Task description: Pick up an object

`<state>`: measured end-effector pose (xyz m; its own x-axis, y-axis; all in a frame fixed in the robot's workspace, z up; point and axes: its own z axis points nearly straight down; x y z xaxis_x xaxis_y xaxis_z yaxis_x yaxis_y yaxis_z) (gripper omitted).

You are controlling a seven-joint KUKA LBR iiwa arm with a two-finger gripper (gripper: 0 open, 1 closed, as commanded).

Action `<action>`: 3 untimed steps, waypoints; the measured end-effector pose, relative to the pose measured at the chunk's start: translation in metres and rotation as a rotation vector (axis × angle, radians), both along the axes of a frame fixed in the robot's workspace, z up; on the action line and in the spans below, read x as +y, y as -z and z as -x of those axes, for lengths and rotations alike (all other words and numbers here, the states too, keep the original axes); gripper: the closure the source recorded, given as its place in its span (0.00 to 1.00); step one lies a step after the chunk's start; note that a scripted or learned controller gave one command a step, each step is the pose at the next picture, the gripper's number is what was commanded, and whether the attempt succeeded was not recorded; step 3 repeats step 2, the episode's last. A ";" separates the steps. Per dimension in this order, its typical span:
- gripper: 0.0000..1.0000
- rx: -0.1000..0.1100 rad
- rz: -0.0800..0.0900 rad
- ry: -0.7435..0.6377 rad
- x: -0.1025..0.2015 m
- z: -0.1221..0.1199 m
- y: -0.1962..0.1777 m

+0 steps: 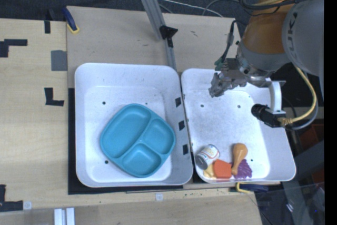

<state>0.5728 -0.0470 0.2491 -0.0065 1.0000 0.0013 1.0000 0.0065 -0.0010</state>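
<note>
The objects to pick lie together in the right bin [274,163], at about 6 o'clock of it, near the front wall. There is a small can [208,154] with a white and red label, lying on its side at the 9 o'clock end of the group. Just beside it, toward 3 o'clock, is an orange block [222,168], with a yellowish piece touching its 9 o'clock side. An orange-brown drumstick-shaped toy [239,153] stands at 12 o'clock of the block, and a purple toy [244,169] (maybe grapes, it is too small to tell) lies at 3 o'clock of it.

The gripper [217,87] hangs over the 11 o'clock part of the same bin, well apart from the group. Whether it is wide or narrow, I cannot tell.

The left bin [84,113] holds a blue divided plate [138,140], toward its 5 o'clock part.
</note>
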 end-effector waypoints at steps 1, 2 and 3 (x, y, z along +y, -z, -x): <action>1.00 0.002 0.000 -0.001 0.058 -0.010 0.014; 1.00 0.001 0.000 -0.001 0.117 -0.028 0.025; 1.00 0.001 0.000 -0.001 0.117 -0.028 0.025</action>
